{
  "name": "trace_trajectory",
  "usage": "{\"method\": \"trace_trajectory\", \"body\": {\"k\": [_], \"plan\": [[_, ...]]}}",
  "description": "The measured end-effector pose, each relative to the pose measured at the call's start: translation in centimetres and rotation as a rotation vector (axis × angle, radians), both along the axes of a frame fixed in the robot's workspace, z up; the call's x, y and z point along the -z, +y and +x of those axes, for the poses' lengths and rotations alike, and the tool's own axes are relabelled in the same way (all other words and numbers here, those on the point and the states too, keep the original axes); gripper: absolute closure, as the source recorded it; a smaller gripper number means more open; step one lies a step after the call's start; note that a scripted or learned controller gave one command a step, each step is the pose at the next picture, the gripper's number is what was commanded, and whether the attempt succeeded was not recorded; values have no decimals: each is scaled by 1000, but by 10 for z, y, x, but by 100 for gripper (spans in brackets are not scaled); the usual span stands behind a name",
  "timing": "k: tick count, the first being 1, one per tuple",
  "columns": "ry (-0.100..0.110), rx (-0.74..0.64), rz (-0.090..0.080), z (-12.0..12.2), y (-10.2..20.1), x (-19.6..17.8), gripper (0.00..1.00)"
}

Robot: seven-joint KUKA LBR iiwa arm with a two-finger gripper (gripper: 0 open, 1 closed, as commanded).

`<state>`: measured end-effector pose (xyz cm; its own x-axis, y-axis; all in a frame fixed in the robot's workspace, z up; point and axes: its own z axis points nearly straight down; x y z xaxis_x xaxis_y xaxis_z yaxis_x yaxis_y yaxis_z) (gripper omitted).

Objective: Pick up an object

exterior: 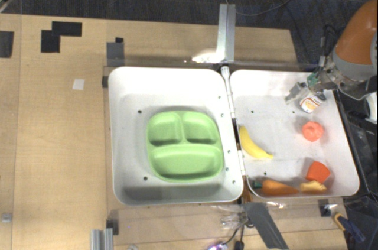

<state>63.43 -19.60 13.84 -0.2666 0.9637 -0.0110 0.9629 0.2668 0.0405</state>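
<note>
Small jar (310, 103): a white container with an orange-brown label, lying tilted near the far right corner of the right bin (277, 130), just under the gripper.
Gripper (306, 89): poised at the right bin's far right corner, touching or just above the jar; whether it is parted or closed cannot be told from this angle, and nothing is seen gripped.
Arm (354, 45): grey with an orange band, reaching in from the right edge over the bin's rim.
Pink ball-like object (313, 131): on the bin floor, near the jar and toward the camera, apart from it.
Orange-red block (318, 171): nearer the front right of the same bin.
Banana (253, 145): yellow, lying along the left side of the right bin, close to the divider.
Carrot (277, 187): orange, flat along the front wall of the right bin, with a small yellowish piece (313, 186) just beside its right end.
Left bin (127, 125): holds a green divided plate (184, 145), three compartments, sitting flat near its centre.
Bench (53, 148): pale wood, with black markings at its far left.
</note>
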Motion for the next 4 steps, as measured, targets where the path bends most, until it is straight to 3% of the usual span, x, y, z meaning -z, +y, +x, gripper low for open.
{"method": "trace_trajectory", "body": {"k": [1, 2, 3, 4], "plan": [[26, -214, -5, -11, -5, -9, 0], [37, -189, -5, 36, -7, -4, 0], [49, -181, 1, 37, -8, 46, 0], [35, -184, -7, 39, -8, 38, 100]]}}
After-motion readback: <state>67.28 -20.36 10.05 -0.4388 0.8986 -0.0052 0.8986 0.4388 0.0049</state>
